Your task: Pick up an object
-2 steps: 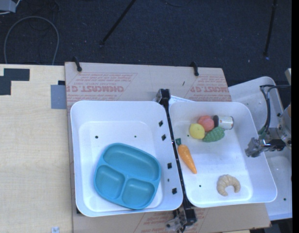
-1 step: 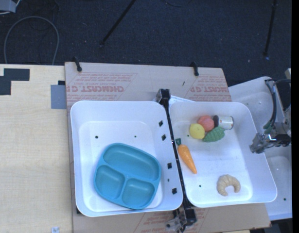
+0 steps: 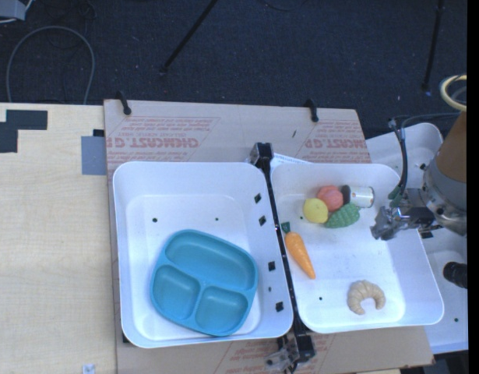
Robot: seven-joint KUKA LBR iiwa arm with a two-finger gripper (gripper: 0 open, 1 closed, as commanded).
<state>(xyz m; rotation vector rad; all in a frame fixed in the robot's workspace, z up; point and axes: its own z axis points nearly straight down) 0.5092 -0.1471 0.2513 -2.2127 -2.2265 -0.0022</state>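
Dark carpet with loose cables lay behind the bench, where two white bins sat side by side on cardboard. A blue tray (image 3: 204,281) lay in the left bin (image 3: 138,185). The right bin (image 3: 414,306) held a carrot (image 3: 300,255), a croissant (image 3: 366,296), and a tight cluster: lemon (image 3: 316,209), pink fruit (image 3: 329,195), green piece (image 3: 343,216) and a small silver can (image 3: 359,196). The gripper (image 3: 387,226) hung over that bin's right edge; whether it was spread or closed could not be told, and nothing was visibly held. The likely trouble lay in the cluster: pieces touching one another could be nudged apart or pinched two at once. So near the bin wall, a descent might also catch the rim.
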